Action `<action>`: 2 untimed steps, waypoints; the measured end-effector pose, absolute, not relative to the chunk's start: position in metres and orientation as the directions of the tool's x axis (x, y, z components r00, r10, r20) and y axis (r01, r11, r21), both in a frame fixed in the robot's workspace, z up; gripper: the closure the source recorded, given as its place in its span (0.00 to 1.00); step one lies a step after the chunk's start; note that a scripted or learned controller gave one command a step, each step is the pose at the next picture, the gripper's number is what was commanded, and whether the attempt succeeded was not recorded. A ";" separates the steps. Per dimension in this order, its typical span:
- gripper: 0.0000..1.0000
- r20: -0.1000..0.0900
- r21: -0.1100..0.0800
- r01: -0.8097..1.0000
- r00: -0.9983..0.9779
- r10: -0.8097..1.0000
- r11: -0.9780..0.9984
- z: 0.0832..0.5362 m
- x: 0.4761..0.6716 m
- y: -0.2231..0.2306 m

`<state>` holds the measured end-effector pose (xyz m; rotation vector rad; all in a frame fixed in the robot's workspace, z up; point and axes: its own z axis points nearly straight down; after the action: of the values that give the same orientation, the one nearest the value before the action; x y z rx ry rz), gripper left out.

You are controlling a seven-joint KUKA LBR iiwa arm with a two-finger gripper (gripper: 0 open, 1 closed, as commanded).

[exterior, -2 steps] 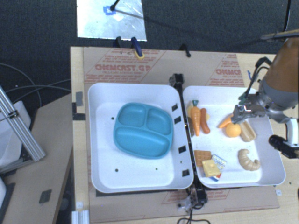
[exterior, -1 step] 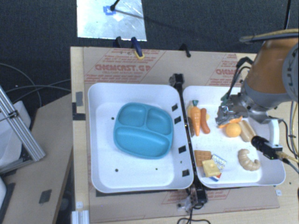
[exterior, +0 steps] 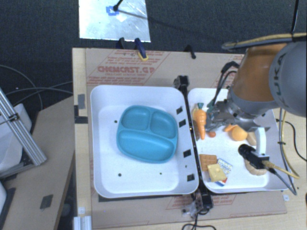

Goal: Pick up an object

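Orange carrot (exterior: pixel 199 121) — long, tapered, green-topped

Bench and surroundings, seen from above.
A brown board (exterior: pixel 129 63) printed with red lettering lies under the bins, clamped at its far edge by a blue-and-yellow clip (exterior: pixel 141 49). Beyond it a silvery sheet (exterior: pixel 113 13) rests on dark carpet (exterior: pixel 33 28). An aluminium frame (exterior: pixel 17 133) stands at left, with black cables (exterior: pixel 43 91) trailing nearby.
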<state>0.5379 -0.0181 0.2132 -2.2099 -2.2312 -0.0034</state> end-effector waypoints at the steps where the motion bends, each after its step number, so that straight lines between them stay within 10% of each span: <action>1: 1.00 0.002 0.003 1.000 -0.009 1.000 0.009 0.230 0.544 0.029; 2: 1.00 0.001 0.001 1.000 -0.007 1.000 0.007 0.231 0.544 0.044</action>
<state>0.5442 0.0436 0.2312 -2.2141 -2.2290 -0.0025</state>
